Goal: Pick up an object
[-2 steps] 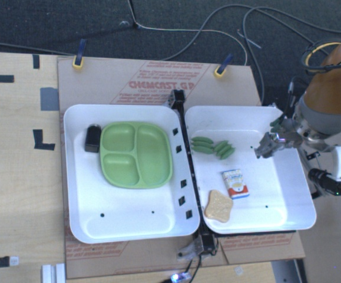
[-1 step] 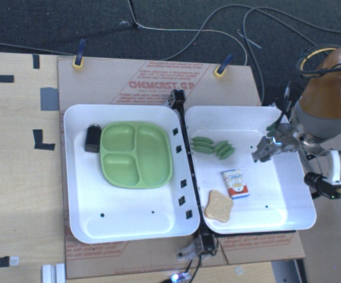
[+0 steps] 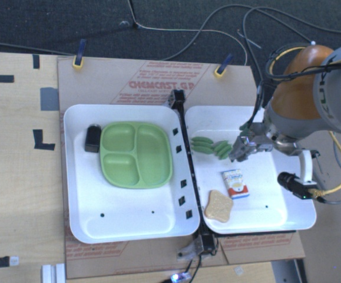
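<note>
1. Two shallow white bins sit side by side on a desk [image 3: 17, 158] of pale wood, seen from above at a slant. The landmark for every place below is the black divider [image 3: 185, 158] where the bins meet.
2. Just right of the divider, in the right bin [image 3: 288, 214], lie green pea pods [image 3: 212, 147]. They look like a small bunch of smooth, bright green, slightly curved pods, overlapping one another.
3. The pods' long axis runs roughly left to right, tilting a little downward toward the right. The left ends point at the divider; the right ends point at the claw.
4. The claw [image 3: 239, 152] is low over the right bin, further from the divider than the pods, at their right ends. Its tips are dark and blurred against the pods; how far they are apart cannot be told, nor whether anything is between them.
5. Behind the claw, still further from the divider, rises the grey arm [image 3: 300, 119] with its orange band [image 3: 303, 81].
6. Right of the divider and nearer the viewer than the pods lies a small carton [image 3: 235, 183], white, blue and orange.
7. Nearer still, close to the divider, lies a slice of toast [image 3: 218, 206], tan.
8. Left of the divider, in the left bin [image 3: 117, 223], rests a green tray [image 3: 136, 155] with three compartments.
9. A small black block [image 3: 92, 138] touches the tray's far side from the divider.
</note>
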Controlling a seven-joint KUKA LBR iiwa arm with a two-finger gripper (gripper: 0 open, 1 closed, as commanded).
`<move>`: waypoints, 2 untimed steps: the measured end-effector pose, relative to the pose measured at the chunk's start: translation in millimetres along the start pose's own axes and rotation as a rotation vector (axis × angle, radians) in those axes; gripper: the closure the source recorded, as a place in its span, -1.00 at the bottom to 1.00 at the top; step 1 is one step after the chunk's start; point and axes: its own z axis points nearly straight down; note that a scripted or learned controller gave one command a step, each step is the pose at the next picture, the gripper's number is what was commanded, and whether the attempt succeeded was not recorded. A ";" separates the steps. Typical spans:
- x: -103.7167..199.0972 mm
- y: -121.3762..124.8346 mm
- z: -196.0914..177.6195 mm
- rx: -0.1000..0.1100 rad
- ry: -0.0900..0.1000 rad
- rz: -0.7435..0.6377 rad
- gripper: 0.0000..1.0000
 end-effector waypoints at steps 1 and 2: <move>49.6 5.8 6.7 0.001 0.000 0.000 1.00; 106.7 4.2 8.4 0.001 0.001 -0.001 1.00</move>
